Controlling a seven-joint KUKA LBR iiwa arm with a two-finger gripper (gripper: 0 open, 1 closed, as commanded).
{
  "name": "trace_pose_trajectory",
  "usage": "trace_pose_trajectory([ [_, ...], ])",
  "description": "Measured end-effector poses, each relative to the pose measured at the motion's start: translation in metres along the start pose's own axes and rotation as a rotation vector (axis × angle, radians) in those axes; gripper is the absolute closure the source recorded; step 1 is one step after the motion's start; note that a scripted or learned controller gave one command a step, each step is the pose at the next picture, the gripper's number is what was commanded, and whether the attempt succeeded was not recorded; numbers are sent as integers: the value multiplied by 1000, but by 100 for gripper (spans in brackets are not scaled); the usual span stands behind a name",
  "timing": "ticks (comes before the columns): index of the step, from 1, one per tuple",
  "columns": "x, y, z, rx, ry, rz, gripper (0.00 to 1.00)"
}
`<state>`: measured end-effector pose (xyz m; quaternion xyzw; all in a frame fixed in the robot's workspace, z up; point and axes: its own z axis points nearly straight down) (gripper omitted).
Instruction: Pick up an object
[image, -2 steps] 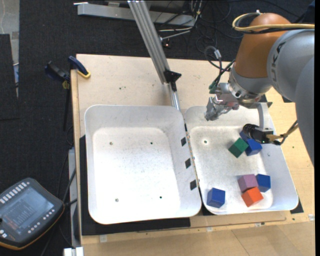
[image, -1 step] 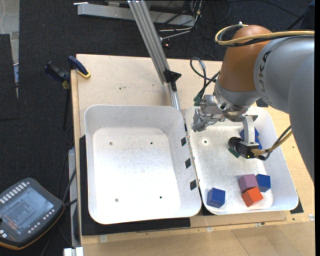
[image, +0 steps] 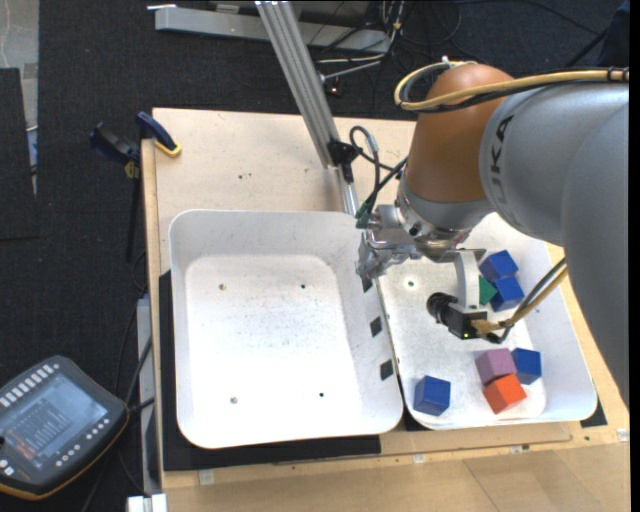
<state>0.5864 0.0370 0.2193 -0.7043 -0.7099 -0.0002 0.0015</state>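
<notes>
Because there is one camera looking down at a slant, everything below comes from that single view.

Camera view, arm: the grey arm (image: 540, 140) reaches in from the right, its orange band bulging over the right bin (image: 570, 400), which puts the wrist above the blocks.

Camera view, gripper: the gripper (image: 378, 262) hangs near the right bin's inner rim, beside the seam between the bins; whether it is wide or narrow I cannot tell, as the wrist hardware crowds it, and nothing is seen held.

Camera view, objects: the pickable things all lie in the right bin. A blue block (image: 432, 394) sits alone near the front rim; a purple block (image: 493, 365), an orange block (image: 504, 392) and a small blue block (image: 527, 364) cluster touching at the front right; two more blue blocks (image: 502, 278) with a green piece (image: 487, 291) sit farther back, partly under the arm.

Camera view, left bin: the left bin (image: 200, 400) lies just beside the right one.

Judgement: the lone blue block looks the easiest target, since it stands apart from its neighbours.
</notes>
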Motion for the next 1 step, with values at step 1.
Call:
trace_pose_trajectory([
  [1,32,-36,-18,-1,0,1,100],
])
